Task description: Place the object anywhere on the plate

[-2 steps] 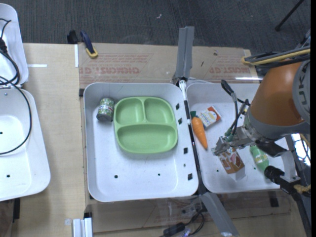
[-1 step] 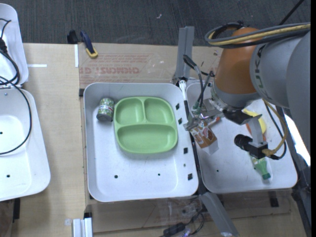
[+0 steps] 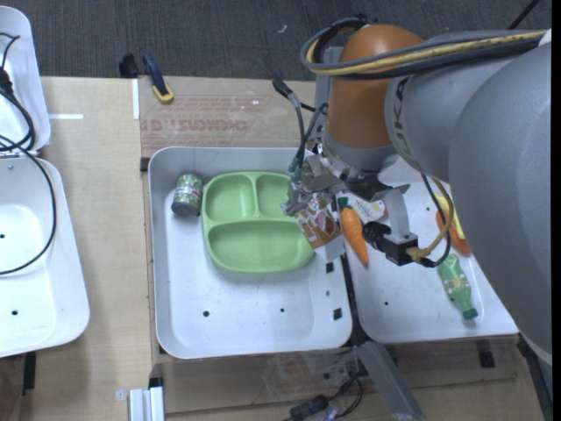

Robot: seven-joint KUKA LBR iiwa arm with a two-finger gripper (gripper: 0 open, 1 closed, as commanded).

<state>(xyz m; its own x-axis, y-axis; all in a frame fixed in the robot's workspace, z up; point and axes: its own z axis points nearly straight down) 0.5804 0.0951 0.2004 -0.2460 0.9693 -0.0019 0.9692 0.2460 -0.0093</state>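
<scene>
While the grey arm reaches in from the right, you'll find its gripper low over the right rim of the green three-compartment plastic plate, which lies in a shallow white bin. Cables and the wrist clutter that spot, so you cannot tell whether the gripper is spread or closed, nor whether it carries anything.

Just beneath it, a crumpled brown-and-white packet sits at the plate's right edge, partly off the rim. That looks like the task's object, judging by how closely the gripper sits to it. An orange plastic carrot lies just beside the packet across the seam to the neighbouring white bin, so it may get nudged.

A small green-labelled can stands left of the plate, and a green plastic bottle rests well apart in the neighbouring bin. All the plate's compartments look free, so a short move leftward should suffice.
</scene>
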